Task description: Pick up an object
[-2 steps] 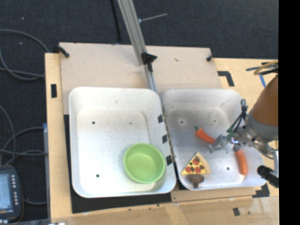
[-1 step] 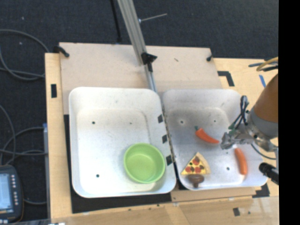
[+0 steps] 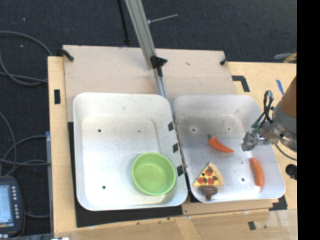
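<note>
1. Orange is marking your nearest targets: a small orange chili-shaped toy with a green stem is lying in the right shallow white plastic bin, and a longer orange carrot-shaped toy is lying in the same bin nearer its right rim.
2. You are reaching in from the right with the grey arm, and the pincer is hovering over the right bin, just above the top end of the carrot toy and right of the chili toy.
3. Whether the pincer is wide or narrow, you cannot tell here; its tip is too small and blurred, and nothing is showing between its fingers.
4. The deciding relation: the chili toy is lying to the pincer's left, its long axis running slantwise from upper left to lower right; the carrot toy is lying just below, running nearly top to bottom.
5. A pizza-slice toy with dark toppings is sitting at the bin's front edge, and a round lime-green plastic bowl is resting in the left white bin, well apart.
</note>
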Available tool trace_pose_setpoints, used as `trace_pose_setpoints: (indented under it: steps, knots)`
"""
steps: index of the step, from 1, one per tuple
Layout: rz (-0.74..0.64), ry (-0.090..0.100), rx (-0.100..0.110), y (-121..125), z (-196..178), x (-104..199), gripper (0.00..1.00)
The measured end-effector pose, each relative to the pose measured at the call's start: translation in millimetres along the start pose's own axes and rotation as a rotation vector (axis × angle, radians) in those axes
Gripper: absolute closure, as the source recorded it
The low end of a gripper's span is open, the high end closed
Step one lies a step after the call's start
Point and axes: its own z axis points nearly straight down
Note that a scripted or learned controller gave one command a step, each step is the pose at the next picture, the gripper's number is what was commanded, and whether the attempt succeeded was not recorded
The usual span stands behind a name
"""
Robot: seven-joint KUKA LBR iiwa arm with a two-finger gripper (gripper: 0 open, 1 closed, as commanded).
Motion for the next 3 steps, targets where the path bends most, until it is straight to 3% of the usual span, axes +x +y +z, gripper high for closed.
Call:
trace_pose_setpoints:
  steps: [1, 3]
  knots:
    - [-0.001, 0.001, 0.002, 2, -21, -1, 1.0]
    - [-0.005, 0.004, 0.004, 41, -32, 106, 1.0]
